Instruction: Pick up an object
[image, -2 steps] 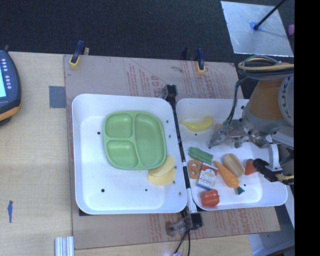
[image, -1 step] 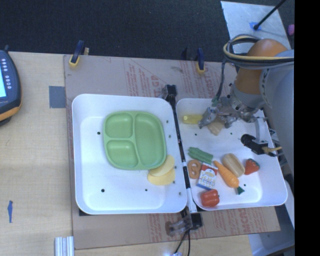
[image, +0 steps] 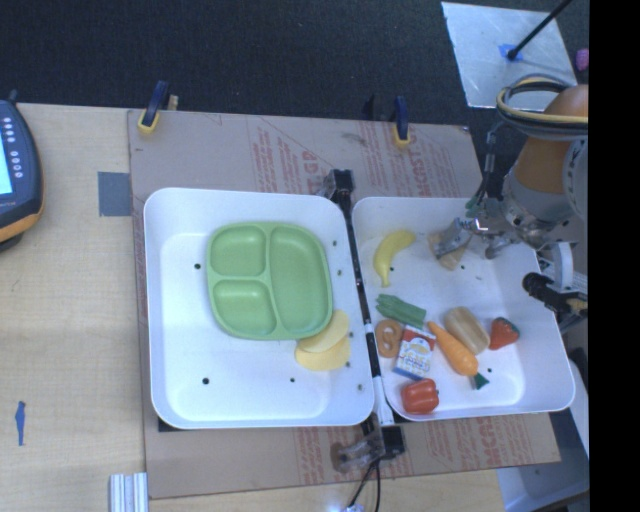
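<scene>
My gripper (image: 471, 238) hangs low over the far part of the right bin (image: 540, 395), its two fingers spread open. A small tan food piece (image: 450, 256) lies right at its left finger; nothing sits between the fingers. Also in this bin are a yellow banana (image: 392, 252), a green pod (image: 401, 307), a brown ring-shaped piece (image: 389, 335), a small printed carton (image: 415, 355), a red pepper (image: 420, 397), an orange carrot (image: 455, 350), a tan bread roll (image: 466, 327) and a red strawberry-like piece (image: 503, 332).
The left bin (image: 175, 330) holds a green divided plate (image: 270, 280) and a yellow wedge (image: 325, 351) against the plate's near right corner. Clamps (image: 342, 185) join the bins at the middle. A handheld pendant (image: 15, 170) lies at the far left.
</scene>
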